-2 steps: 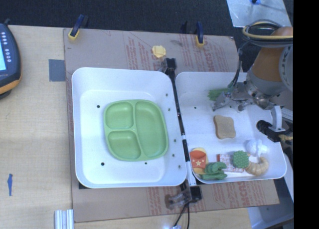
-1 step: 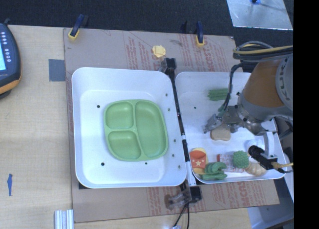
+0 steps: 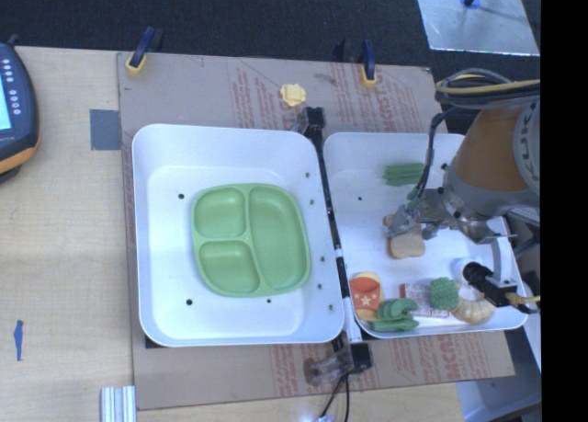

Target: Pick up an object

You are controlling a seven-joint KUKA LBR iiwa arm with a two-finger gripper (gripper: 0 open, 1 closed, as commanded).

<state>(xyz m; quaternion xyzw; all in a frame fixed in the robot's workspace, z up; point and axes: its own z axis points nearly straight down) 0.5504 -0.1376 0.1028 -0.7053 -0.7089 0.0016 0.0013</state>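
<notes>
The right bin [image 3: 358, 158] holds several small items. A tan, bread-like lump [image 3: 407, 246] lies near its middle. My gripper [image 3: 402, 222] hangs low over the bin, directly behind that lump and touching or nearly touching its top edge. A green bean pod [image 3: 403, 173] lies toward the bin's back. Along the front edge are a red and yellow carton [image 3: 366, 293], a green leafy piece [image 3: 396, 313], a broccoli floret [image 3: 444, 292] and a beige pastry-like piece [image 3: 474, 312].
The left bin [image 3: 156, 227] holds a green divided plate [image 3: 250, 239]. A small yellow object [image 3: 293, 95] lies on the cardboard behind the bins. A control pendant [image 3: 14, 108] sits at the far left of the bench.
</notes>
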